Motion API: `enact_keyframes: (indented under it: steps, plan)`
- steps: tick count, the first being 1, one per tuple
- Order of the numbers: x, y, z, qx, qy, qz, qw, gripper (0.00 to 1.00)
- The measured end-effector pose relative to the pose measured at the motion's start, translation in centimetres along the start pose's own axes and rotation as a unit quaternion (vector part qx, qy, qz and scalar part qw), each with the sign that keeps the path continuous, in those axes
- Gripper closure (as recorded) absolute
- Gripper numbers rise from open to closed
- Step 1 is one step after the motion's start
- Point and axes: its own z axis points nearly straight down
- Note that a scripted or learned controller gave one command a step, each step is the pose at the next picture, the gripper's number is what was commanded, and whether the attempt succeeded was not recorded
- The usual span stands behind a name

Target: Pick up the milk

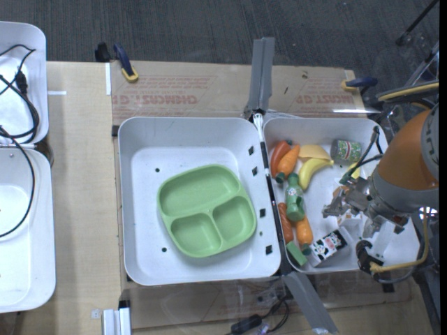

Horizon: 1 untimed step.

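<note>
Here the milk (pixel 327 247), a small carton with black and white cow patches, lies tilted on its side near the front edge of the right bin (pixel 318 122); just to its left sit a green block (pixel 296 254) and an orange carrot-like piece (pixel 303 232), close beside it; the gripper (pixel 347 208) hangs over the right bin just above and to the right of the milk, apart from it, and whether its pincer is released or clenched cannot be told from this slant, since dark metal parts crowd together there; nothing shows between them; further back in the same bin lie a yellow banana (pixel 313 165), a green can (pixel 346 150) and more orange and green toy vegetables along the left wall; the left bin (pixel 133 208) holds a green divided plate (pixel 207 210).
</note>
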Motion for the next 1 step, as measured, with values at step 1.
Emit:
enact_keyframes:
  steps: [1]
  plan:
    - [-1.23, 1.87, 1.8, -0.002, 0.0, -0.01, 0.9999, 0.0]
